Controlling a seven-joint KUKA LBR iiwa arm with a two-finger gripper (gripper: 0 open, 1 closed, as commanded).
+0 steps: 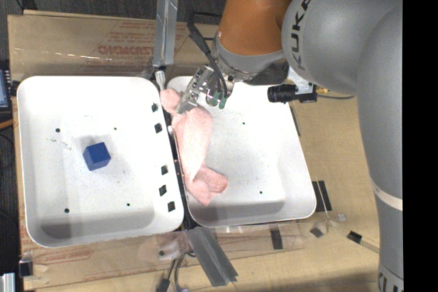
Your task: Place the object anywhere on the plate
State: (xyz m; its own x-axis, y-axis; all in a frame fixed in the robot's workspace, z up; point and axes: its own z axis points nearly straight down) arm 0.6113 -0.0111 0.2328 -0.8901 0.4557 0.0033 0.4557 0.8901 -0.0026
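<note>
Claw (200,94) at pink cloth's (195,147) top end; can't tell if gripping.

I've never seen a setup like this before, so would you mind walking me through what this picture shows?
This is one camera fixed above a bench, looking down at a slant. The big grey and orange shape at the upper right is a robot arm, reaching in from the right. At its tip is a pincer, low over the top left corner of the right bin; I can't tell whether it grips anything. Two shallow white bins sit side by side. The left bin has a small blue cube in it. A pink cloth lies along the right bin's left side, its upper end just beside the pincer.
</note>
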